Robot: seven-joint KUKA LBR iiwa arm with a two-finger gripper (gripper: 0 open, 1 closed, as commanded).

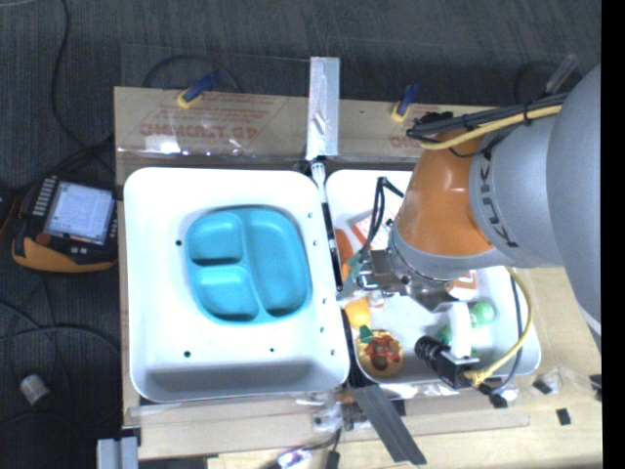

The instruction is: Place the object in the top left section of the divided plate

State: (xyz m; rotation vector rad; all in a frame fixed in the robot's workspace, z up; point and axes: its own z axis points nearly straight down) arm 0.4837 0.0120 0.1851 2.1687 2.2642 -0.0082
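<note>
**Arm down in the right bin, plate waiting bare**

You have the arm (459,213) low over the right bin (522,355), among small items such as an orange piece (357,311), probably to pick one; the gripper is hidden beneath the wrist, so you cannot tell its state, nor which object is meant; the blue divided plate (246,262) sits in the left bin (156,360); "KUK" reads on the arm.

- The blue plate (246,262) looks like smooth, shiny plastic.
- The white bins (156,360) look smooth, a bit glossy.
- My arm's orange band (444,208) shines.
</note>
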